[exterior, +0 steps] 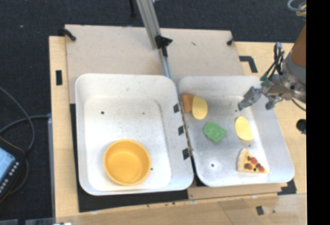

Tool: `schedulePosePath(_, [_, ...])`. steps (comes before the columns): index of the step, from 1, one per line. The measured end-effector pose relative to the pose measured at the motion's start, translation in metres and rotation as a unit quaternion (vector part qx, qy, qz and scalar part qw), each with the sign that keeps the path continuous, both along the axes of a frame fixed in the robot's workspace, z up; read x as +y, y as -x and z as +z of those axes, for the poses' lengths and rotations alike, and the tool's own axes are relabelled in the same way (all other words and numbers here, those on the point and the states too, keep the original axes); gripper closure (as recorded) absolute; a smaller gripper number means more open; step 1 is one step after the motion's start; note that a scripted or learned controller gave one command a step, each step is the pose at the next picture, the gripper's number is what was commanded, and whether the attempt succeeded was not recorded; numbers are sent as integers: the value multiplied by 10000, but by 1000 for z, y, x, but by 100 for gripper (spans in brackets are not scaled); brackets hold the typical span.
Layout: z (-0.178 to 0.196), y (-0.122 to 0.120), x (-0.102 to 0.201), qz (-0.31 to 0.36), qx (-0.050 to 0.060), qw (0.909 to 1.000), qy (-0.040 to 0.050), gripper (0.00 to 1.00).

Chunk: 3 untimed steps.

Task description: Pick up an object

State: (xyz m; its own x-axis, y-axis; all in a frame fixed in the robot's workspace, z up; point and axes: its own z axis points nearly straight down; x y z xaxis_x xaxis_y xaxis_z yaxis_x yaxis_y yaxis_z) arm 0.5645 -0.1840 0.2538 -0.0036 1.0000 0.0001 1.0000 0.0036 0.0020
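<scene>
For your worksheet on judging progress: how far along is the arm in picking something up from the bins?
Done: nothing lifted yet. In hand: the gripper hovers over the right bin, above the yellow oval piece, holding nothing. Left: descend, grasp, lift. The toy pizza slice, green piece and yellow bowl lie untouched.

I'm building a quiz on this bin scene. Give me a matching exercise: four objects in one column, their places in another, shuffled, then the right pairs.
Objects:
1. round yellow plastic bowl
2. green lumpy toy
3. toy pizza slice
4. orange-brown block

Places:
A. right bin, near corner
B. left bin
C. right bin, middle
D. right bin, against its left wall

Pairs: 1-B, 2-C, 3-A, 4-D
</scene>
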Motion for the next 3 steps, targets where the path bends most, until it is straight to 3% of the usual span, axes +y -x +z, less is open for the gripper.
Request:
schedulePosePath(1, [0,0,0,-1,-1,10000,-2,0])
schedulePosePath(3, [-101,-4,-1,-23,29,10000,9,0])
